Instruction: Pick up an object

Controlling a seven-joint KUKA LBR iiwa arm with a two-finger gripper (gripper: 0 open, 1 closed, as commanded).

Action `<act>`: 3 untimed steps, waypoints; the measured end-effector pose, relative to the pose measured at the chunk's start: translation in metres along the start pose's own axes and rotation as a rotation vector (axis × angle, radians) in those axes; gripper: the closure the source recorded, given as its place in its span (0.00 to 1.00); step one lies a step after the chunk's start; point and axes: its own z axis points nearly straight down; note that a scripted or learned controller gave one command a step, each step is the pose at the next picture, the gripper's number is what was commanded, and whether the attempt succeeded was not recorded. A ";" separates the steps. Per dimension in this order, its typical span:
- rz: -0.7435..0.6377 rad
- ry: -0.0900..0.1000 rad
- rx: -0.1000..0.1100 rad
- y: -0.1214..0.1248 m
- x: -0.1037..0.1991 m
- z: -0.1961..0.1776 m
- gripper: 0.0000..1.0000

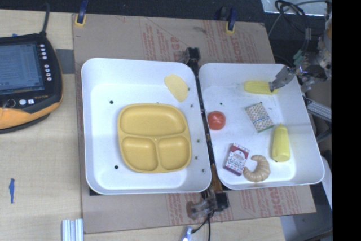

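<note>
Gripper at right bin's top-right edge, touching yellow piece, can't tell if tips are apart or together; bare floor w/ room mid-bin.

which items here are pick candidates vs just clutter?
Pick candidates, right bin:
yellow piece by the end effector
tomato
patterned packet
yellow corn-like piece
red packet
croissant

Left bin or off-bin:
divided yellow plate
yellow chip
teach pendant

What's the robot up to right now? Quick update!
Gripper low in right bin, at yellow piece. Nothing seen held. Patterned packet lies close below it.
</note>
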 end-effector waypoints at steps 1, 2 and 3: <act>0.001 0.000 0.005 -0.062 -0.014 0.050 0.00; -0.006 0.003 0.004 0.020 0.030 0.128 0.00; 0.000 0.002 0.012 0.056 0.076 0.140 0.00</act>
